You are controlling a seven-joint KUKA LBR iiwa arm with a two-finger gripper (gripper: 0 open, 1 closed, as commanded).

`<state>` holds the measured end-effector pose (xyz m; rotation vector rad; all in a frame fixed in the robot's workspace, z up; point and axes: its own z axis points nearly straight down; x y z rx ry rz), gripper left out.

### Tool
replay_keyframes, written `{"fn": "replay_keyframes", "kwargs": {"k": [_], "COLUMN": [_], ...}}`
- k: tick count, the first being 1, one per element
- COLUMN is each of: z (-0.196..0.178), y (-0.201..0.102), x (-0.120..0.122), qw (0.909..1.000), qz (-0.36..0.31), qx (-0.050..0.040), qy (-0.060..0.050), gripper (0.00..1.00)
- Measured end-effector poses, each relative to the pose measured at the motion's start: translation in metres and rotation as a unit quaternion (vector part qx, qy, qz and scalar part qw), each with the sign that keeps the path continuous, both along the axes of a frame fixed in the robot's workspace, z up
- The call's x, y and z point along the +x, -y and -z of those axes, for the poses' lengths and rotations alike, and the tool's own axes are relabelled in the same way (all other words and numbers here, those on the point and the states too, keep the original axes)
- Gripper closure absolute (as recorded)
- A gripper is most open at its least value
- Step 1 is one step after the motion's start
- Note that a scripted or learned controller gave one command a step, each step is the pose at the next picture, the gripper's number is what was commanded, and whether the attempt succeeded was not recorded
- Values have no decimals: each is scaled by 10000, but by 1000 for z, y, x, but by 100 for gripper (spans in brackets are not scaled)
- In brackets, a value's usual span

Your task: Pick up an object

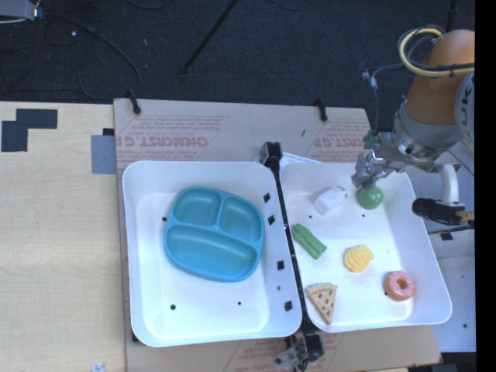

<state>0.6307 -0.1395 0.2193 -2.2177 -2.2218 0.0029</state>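
The end effector sits low over the right bin — touching a green ball; whether it grips, I cannot tell.

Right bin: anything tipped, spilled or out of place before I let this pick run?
Nothing stands out. In the right bin, the white block, green ball, green pickle, yellow piece, pizza slice and donut lie apart. The gripper sits over the ball.
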Motion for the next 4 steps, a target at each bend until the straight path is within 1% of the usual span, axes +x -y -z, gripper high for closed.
{"fn": "replay_keyframes", "kwargs": {"k": [1, 2, 4], "z": [12, 12, -9], "y": [-54, -112, -205], "x": [-12, -36, -66], "qw": [10000, 10000, 10000], "qz": [-17, -20, -21], "qx": [16, 14, 2], "qy": [-40, -44, -42], "gripper": [100, 100, 100]}}
